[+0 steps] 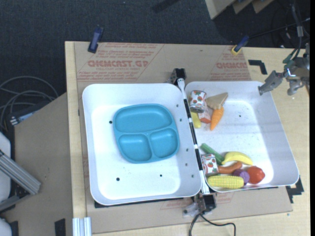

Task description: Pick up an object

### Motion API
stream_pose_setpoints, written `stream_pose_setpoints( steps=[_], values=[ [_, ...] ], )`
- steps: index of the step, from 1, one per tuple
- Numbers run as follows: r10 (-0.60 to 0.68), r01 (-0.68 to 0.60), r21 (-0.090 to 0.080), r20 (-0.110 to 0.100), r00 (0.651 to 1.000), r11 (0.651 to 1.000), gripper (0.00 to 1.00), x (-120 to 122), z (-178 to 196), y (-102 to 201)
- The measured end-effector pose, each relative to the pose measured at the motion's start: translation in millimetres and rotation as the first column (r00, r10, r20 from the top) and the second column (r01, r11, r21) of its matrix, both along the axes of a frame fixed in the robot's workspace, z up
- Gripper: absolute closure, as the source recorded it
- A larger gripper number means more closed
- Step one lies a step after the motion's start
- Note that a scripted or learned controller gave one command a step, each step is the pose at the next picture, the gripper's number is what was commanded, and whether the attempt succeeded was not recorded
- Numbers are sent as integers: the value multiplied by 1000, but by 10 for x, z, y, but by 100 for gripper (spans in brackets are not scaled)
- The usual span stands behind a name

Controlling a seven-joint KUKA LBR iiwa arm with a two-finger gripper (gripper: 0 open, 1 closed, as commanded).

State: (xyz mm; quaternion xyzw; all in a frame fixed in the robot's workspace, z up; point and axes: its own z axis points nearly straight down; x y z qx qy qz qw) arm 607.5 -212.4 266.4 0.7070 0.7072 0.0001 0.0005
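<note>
Two bins sat side by side on the bench. The left bin (98,132) held a blue plate (146,132) with three compartments, nothing on it. The right bin (275,132) held all the candidates, in two clusters against its left wall. The upper cluster had a small can (197,100), a tan wedge (217,100) and a carrot (215,118) lying close together. The lower cluster, in the near corner, had a second can (209,163), a banana (237,157), a corn cob (226,182), a tomato (254,174) and a green piece (210,151), most of them touching.

The gripper (290,77) hung at the bin's far right corner, above its rim and well apart from both clusters; whether its fingers stood wide or narrow could not be told, and nothing showed between them.

Reaching was likely the step in hand. The carrot looked the better choice: it lay at the cluster's edge with bare floor on its right. Closing across its narrow width would probably suit. The lower pile seemed riskier, since a descent there could jam on neighbours or the wall.
</note>
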Motion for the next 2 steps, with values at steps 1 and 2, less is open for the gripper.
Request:
stream_pose_setpoints(
  steps=[1,2],
  values=[
    [1,-1,1,-2,1000,1000,0,391,-919,583],
    [0,0,-1,-1,1000,1000,0,388,-1818,960]
  ],
)
